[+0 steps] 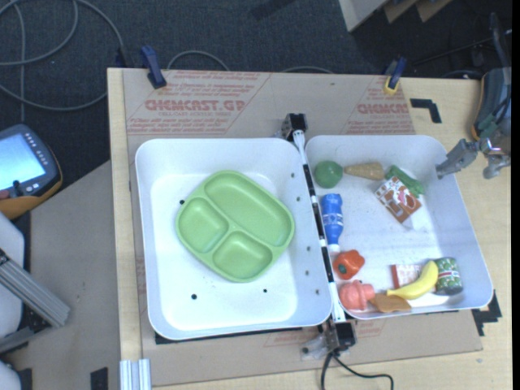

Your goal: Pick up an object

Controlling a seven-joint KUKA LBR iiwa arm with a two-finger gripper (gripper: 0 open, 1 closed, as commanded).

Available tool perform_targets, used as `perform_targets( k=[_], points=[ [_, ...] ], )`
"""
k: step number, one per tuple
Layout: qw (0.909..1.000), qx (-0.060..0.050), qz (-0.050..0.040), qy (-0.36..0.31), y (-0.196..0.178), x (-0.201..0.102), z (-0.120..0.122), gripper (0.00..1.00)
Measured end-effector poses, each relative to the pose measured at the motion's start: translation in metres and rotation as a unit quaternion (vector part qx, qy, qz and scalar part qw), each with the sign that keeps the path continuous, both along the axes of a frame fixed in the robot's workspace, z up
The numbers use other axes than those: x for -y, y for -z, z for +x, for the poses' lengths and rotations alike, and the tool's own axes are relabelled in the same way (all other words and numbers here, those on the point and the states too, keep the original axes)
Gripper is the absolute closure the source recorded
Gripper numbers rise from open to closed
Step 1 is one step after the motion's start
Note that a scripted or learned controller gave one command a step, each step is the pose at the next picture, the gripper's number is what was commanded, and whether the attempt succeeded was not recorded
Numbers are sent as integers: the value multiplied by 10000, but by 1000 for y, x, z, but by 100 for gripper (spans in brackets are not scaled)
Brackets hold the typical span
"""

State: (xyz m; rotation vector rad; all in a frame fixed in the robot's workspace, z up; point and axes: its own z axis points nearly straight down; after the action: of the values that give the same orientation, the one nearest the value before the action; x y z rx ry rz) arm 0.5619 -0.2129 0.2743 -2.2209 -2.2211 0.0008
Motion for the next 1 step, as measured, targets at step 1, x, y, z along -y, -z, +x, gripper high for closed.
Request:
perform_targets(
  k=[1],
  points=[
    [10000,-13,3,-20,133,9,90,0]
  ],
)
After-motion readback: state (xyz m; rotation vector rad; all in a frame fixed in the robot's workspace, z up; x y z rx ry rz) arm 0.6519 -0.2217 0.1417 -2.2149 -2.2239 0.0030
